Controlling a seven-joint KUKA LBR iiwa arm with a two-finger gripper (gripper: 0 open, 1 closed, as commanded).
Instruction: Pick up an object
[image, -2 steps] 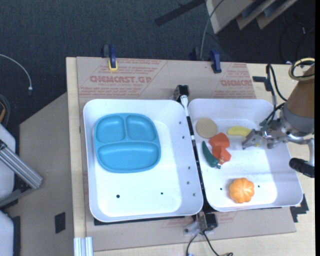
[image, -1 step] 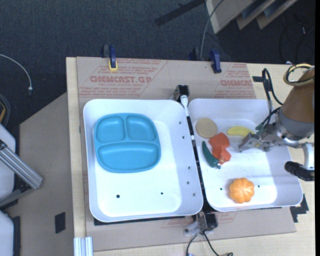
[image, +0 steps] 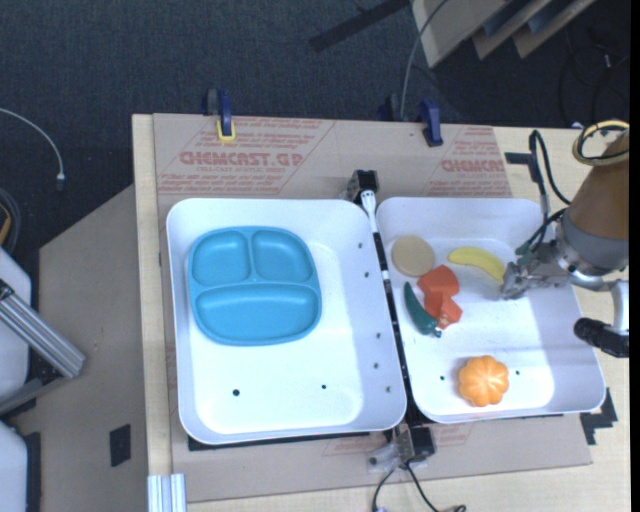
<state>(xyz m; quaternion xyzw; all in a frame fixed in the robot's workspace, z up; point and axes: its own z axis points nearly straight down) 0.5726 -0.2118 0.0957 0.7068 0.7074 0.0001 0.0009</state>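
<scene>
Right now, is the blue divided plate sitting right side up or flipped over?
Right side up: the blue divided plate lies flat in the left bin, its three compartments facing upward.

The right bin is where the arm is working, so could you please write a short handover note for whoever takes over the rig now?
Gripper: low in the right bin, just right of the banana; nothing visibly held, and whether it is open or shut cannot be told.
Things: banana, tan disc, red pepper, green chili and orange pumpkin all lie in the right bin. The blue divided plate sits in the left bin.
Done: nothing lifted yet.
Left: grasp one object, probably the banana, and lift it.
</scene>
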